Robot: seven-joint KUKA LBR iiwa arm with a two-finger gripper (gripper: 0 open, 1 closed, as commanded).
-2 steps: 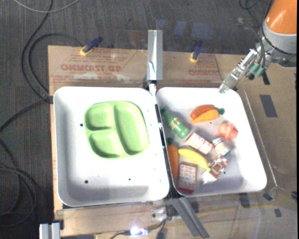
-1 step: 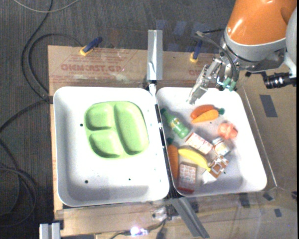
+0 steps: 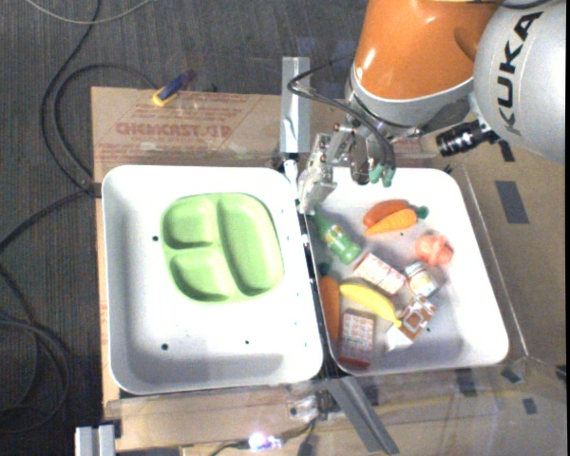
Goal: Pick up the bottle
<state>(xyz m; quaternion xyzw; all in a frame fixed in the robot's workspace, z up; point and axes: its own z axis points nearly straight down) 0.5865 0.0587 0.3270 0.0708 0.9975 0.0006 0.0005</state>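
A green bottle [image 3: 340, 241] is seen lying slanted in the right bin [image 3: 475, 255], near its left wall. The gripper [image 3: 347, 164] is poised above the bin's upper left corner; its jaws' state cannot be told. It should be lowered squarely over the bottle's body.

A glossy orange band [image 3: 413, 41] sits above the metal two-finger gripper [image 3: 347, 164]; beside it, the pale grey arm casing [image 3: 541, 74] bears black "KUKA" lettering.

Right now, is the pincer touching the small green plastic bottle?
Apart. Camera view shows the pincer above the bin's top-left corner, bare white floor between it and the small green plastic bottle.
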